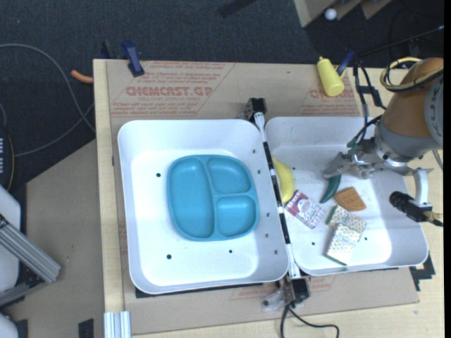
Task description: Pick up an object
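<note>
**Bench stock, largest to smallest**

- Bench (176, 83): board top with red lettering, bearing two white bins side by side.
- Left bin (141, 153): holds a blue divided plate (211, 196), three compartments, lying flat at the centre.
- Right bin (394, 245): holds the loose items below.
- Arm (412, 115): grey with an orange band, reaching in over the right bin's far right part.
- Gripper (345, 166): low over the right bin's middle, just above the green pepper. How far its fingers are spread cannot be told, nor whether they have hold of anything.
- Patterned box (345, 236): near the front wall.
- Banana (285, 180): against the right bin's left wall.
- Red-and-white packet (304, 208): just beside the banana.
- Green pepper (330, 187): tilted, between packet and cookie.
- Brown cookie (350, 200): just behind the box.
</note>
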`<action>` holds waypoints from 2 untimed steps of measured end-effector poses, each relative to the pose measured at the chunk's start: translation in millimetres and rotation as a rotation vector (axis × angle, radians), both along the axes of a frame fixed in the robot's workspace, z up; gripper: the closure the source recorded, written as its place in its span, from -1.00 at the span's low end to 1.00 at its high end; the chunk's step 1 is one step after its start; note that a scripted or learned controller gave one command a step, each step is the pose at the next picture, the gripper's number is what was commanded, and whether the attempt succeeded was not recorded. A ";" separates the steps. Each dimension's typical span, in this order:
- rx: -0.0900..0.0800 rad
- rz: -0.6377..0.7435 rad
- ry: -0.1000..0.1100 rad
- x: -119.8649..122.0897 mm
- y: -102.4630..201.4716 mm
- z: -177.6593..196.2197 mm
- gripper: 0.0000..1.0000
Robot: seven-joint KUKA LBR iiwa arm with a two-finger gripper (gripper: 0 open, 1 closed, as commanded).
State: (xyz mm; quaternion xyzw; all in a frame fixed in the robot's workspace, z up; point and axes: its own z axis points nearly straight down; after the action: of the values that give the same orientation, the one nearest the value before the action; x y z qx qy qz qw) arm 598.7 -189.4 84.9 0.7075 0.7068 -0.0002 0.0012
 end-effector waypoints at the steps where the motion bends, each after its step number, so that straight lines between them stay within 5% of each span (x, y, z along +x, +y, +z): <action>1: 0.003 0.002 0.003 -31.5 43.8 -0.4 -1.00; 2: 0.001 0.001 0.000 -25.2 24.3 -0.3 -1.00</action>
State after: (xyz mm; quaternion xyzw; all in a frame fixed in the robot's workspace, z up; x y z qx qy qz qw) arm 573.5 -165.1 84.6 0.7072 0.7070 0.0002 0.0009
